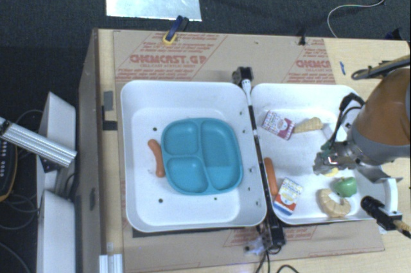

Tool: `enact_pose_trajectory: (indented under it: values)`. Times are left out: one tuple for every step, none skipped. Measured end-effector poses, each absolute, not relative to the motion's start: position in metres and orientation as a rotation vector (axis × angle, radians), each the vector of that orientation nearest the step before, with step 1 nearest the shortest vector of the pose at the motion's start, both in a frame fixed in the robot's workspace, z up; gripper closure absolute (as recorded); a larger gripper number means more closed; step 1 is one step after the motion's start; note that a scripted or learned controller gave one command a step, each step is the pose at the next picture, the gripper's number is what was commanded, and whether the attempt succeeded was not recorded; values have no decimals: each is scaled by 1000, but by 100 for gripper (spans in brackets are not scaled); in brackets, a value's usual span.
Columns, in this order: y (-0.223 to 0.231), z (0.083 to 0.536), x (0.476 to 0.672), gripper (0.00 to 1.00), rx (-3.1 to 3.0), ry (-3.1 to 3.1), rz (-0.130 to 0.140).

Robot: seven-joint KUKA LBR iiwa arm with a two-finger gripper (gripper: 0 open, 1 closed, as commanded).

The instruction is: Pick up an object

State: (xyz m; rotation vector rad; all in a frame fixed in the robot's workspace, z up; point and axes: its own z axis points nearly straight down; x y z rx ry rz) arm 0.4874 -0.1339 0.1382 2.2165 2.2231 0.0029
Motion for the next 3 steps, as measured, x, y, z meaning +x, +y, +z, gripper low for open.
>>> enact_pose_trajectory:
  values:
    - [-134, 138, 487, 0, 2217, 2223, 2]
    - [-187, 98, 486, 0, 2221, 2222, 0]
    - [-144, 87, 533, 0, 2211, 2219, 7]
